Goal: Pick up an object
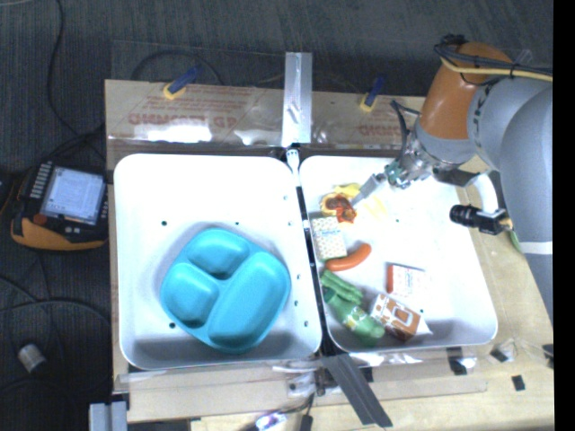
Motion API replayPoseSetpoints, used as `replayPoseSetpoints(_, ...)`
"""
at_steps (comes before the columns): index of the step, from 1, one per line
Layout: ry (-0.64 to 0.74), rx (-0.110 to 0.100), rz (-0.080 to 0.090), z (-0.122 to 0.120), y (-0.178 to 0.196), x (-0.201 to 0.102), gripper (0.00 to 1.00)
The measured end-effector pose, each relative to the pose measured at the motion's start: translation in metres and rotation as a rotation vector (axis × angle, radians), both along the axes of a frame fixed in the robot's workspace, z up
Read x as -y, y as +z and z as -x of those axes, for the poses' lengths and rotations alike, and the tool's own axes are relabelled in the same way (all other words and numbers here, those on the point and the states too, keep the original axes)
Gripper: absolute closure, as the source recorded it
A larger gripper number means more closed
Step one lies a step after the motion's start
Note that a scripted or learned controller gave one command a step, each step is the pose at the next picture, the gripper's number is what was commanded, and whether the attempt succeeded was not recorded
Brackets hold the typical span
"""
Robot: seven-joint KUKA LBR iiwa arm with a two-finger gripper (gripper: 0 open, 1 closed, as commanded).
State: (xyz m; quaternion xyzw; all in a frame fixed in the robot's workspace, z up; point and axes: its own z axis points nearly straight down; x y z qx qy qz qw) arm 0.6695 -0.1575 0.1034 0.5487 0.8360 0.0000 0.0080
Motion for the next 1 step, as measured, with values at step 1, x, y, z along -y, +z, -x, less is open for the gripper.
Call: replayPoseSetpoints(1,0.002,-0.009,-0.001,0.0022,0.0048,-0.0014,1.00)
